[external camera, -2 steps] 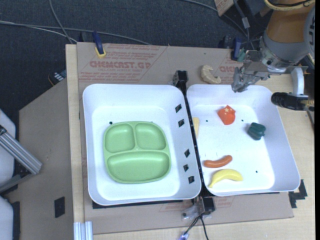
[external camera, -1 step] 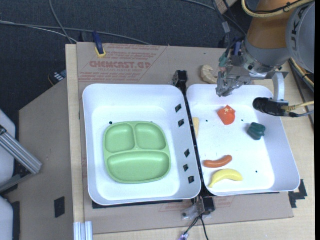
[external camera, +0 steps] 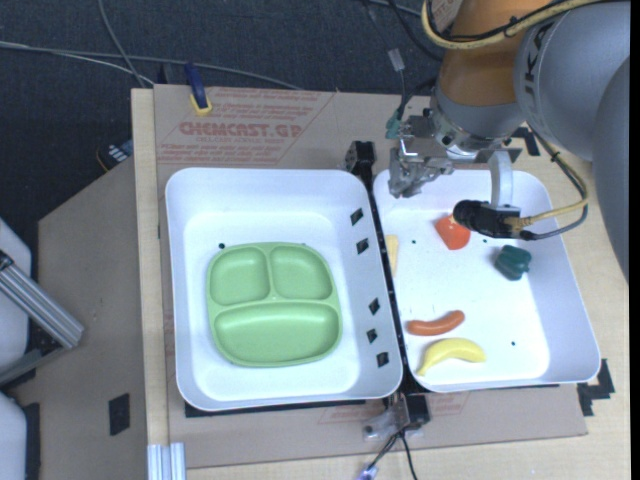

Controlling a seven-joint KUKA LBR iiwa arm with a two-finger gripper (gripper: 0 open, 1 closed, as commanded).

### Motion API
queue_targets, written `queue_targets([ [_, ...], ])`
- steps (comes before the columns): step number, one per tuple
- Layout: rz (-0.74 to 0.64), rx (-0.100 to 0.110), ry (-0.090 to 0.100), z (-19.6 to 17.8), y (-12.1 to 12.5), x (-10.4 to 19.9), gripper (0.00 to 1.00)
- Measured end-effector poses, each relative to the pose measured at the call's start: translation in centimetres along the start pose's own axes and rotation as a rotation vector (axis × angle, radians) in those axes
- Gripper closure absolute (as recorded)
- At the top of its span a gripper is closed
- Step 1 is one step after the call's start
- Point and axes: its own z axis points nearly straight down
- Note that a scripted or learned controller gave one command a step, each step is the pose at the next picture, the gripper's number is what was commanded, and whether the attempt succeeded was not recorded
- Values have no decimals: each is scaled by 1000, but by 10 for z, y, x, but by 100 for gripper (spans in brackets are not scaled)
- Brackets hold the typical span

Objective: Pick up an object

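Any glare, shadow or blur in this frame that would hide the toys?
Camera view: even lighting, the right bin bright but not washed out; banana, sausage and green block sharp with faint shadows; the gripper slightly soft; the arm looms large at the corner.

Glossy white plastic bins [external camera: 190, 298], a matt green plastic tray [external camera: 272, 304] (smooth), on brown printed cardboard [external camera: 255, 123].
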Motion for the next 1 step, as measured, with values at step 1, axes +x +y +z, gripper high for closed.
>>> queue_targets([
  [1, -1, 1, 1, 14, -7, 56, 100],
])
